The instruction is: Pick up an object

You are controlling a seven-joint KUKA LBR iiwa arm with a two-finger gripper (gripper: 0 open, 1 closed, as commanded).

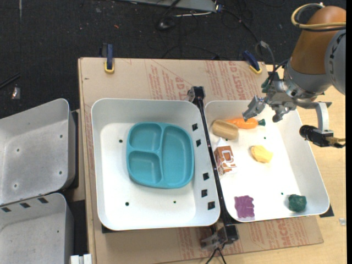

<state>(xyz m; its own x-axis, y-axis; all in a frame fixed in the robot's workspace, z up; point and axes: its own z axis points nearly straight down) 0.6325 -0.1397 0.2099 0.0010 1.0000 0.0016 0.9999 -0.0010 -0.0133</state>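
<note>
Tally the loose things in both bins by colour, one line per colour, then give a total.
Teal: 1, the divided plate
Tan: 1, the bread roll
Orange: 1, the carrot
Yellow: 1, the lumpy piece
Brown and white: 1, the small carton
Purple: 1, the flat piece
Dark green: 1, the round lump
Total: 7

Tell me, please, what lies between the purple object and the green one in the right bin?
Nothing: the camera view shows bare white bin floor between the purple object and the green object.
</note>
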